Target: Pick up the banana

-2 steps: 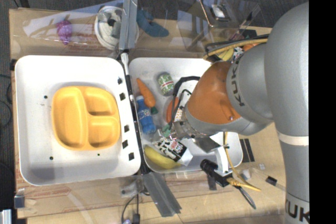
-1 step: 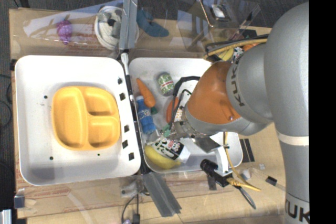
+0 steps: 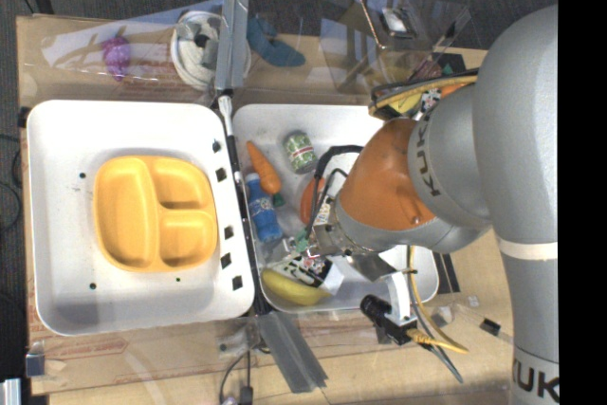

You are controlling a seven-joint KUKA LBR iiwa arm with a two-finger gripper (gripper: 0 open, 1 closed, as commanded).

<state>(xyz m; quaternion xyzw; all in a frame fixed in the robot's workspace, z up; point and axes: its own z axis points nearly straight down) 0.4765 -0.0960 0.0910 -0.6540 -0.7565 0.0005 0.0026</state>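
Observation:
The yellow banana (image 3: 292,290) lies at the near edge of the right bin (image 3: 360,123), close to the divider between the bins. My gripper (image 3: 309,266) points down right above the banana's upper side, under the orange wrist band. The wrist hides where the gripper meets the banana, so I cannot tell whether they touch. The arm's grey body covers most of the bin's right half.
The right bin also holds an orange carrot (image 3: 264,168), a blue bottle (image 3: 264,214), a green can (image 3: 300,151) and a red item (image 3: 307,198) by the wrist. A yellow divided plate (image 3: 156,209) sits in the left bin (image 3: 57,138). Clutter lies behind the bins.

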